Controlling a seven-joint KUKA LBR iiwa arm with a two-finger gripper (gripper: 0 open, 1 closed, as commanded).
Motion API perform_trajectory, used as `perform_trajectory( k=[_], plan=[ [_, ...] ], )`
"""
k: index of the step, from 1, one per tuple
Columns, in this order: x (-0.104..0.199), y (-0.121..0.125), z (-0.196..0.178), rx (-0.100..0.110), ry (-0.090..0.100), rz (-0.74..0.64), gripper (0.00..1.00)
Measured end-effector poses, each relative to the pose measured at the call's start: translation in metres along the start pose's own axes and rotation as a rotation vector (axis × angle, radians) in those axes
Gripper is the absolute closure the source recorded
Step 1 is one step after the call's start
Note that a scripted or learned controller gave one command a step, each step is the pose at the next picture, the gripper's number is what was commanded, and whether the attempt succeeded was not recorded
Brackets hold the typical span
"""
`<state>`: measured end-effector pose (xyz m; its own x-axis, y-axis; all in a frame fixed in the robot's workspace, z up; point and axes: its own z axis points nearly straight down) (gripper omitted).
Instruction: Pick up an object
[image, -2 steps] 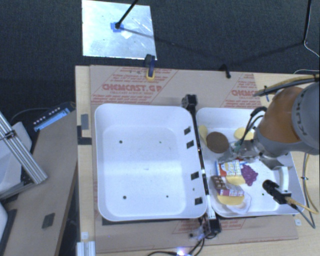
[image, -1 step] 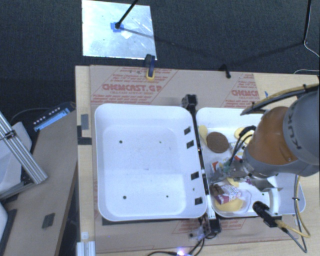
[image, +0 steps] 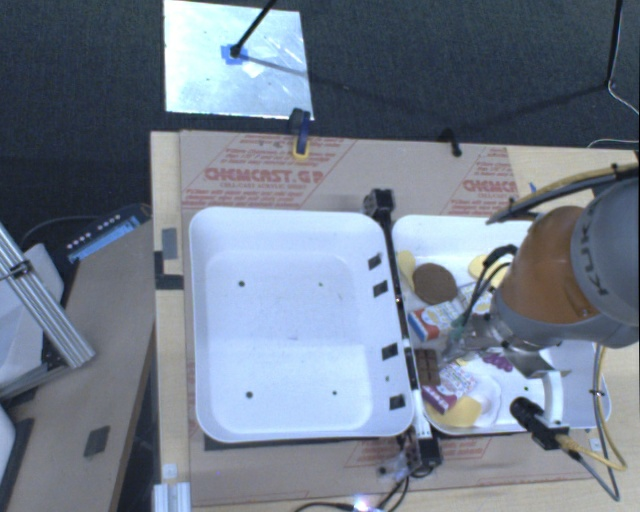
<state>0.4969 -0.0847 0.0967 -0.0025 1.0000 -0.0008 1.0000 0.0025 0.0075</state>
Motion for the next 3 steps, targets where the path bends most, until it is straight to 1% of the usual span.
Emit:
perform_trajectory(
  k=[2,3],
  plan=[
    [-0.001,0.003,-0.021,-0.006,-0.001,-0.001,1.00],
    [0.001,-0.006,0.009,-0.006,0.000,0.001,1.00]
  ],
)
